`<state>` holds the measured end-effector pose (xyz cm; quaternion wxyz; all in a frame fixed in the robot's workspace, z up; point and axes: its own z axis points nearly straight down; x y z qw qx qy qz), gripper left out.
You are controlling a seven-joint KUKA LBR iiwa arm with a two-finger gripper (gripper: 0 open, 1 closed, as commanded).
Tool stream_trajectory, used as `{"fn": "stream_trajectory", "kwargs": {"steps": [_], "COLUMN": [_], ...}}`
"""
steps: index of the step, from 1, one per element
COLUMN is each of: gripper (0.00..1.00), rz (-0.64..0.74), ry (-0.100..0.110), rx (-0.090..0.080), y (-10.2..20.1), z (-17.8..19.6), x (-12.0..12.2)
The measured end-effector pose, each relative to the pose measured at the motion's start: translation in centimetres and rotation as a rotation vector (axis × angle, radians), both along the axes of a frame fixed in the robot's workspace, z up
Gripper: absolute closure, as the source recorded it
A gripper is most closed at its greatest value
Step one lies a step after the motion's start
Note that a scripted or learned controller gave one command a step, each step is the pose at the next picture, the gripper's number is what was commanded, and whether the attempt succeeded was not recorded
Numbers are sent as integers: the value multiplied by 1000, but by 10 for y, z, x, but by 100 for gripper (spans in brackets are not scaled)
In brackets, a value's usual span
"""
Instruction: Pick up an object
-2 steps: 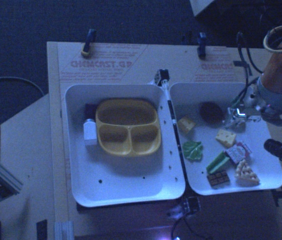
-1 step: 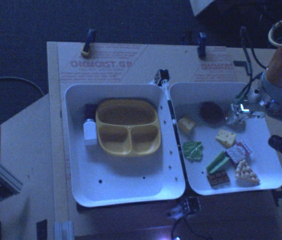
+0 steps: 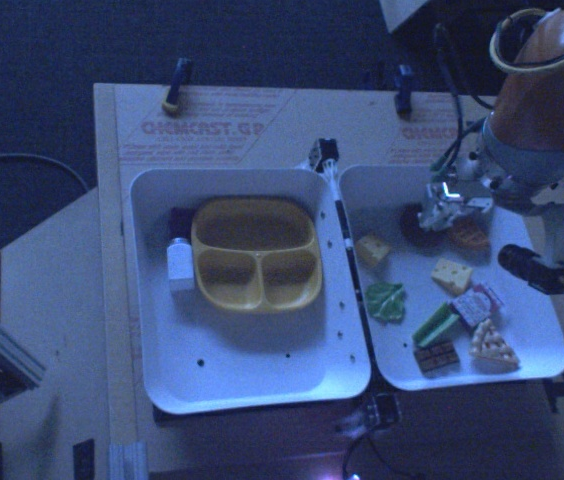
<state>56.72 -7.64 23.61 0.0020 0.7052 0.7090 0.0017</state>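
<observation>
Two white bins sit side by side: the left bin holds a yellow divided tray, the right bin a scatter of toy food. At the frame's upper right the gripper hangs low over a dark round piece and a brown waffle-like piece; whether it grips anything, I cannot tell. A cheese wedge and green leaf lie nearer centre.

The surface is a pale board printed with faint red lettering, held by two clamps at its far edge. Two white bins lie on it side by side, touching: the left bin and the right bin.
</observation>
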Motion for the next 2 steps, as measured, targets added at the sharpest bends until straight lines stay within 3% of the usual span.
{"fn": "stream_trajectory", "kwargs": {"steps": [2], "gripper": [100], "rz": [-1], "ry": [0], "rx": [0], "y": [83], "z": [-3], "x": [64]}}
